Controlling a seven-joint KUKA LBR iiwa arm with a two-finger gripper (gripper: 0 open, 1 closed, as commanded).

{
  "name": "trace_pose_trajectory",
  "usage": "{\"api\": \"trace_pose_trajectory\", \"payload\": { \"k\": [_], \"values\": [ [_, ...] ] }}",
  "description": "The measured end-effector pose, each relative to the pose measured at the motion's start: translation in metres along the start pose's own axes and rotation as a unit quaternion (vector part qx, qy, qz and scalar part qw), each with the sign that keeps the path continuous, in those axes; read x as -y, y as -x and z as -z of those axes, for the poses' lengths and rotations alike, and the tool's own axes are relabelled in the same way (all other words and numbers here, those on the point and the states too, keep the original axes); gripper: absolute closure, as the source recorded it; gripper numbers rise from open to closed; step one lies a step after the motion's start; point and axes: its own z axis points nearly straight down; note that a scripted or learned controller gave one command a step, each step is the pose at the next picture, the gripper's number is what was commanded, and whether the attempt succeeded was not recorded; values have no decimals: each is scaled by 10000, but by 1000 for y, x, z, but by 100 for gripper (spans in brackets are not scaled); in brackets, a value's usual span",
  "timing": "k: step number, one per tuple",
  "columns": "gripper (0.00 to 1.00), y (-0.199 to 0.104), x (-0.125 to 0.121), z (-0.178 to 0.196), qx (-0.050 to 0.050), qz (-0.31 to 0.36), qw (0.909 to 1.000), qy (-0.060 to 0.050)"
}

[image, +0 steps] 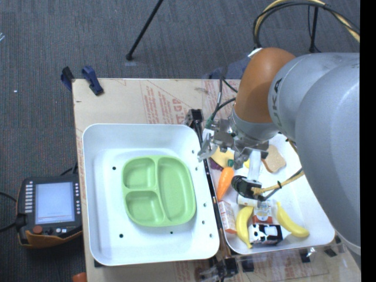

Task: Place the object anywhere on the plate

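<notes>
End effector (pixel 220 153) hangs beside carrot (pixel 225 183), bread (pixel 274 160) and bananas (pixel 292 222).

Definitely a robotics lab, not anybody's kitchen. There's a teach pendant (pixel 53 207) lying on grey office carpet (pixel 35 40) well apart from the claw (pixel 235 154), a tripod leg (pixel 150 21) standing beyond it, and the counter (pixel 141 98) under it is topped with cardboard, with a blue clamp (pixel 92 81) on the far corner.
</notes>
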Motion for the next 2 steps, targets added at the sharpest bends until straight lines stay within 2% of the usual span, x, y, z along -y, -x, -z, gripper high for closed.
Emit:
{"api": "trace_pose_trajectory", "payload": {
  "k": [2],
  "values": [
    [0, 0, 0, 0, 0, 0, 10000, 0]
  ]
}}
